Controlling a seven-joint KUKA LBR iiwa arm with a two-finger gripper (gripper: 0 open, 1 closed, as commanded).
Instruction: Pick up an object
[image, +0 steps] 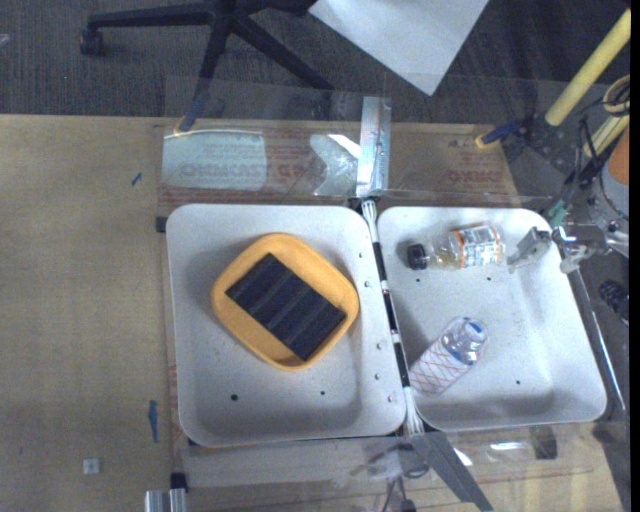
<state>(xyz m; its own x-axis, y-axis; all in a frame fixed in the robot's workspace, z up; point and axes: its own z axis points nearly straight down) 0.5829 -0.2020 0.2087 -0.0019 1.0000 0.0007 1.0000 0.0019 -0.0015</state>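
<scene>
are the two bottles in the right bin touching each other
Apart. The camera view shows bare white bin floor between the black-capped bottle near the back of the right bin and the blue-capped bottle lying nearer the front.

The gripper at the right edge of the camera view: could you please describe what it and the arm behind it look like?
The gripper is small, pale metallic grey, with thin silvery parts reaching over the right bin. Behind it is grey hardware with dark cables, and a patch of orange shows at the frame's edge.
</scene>
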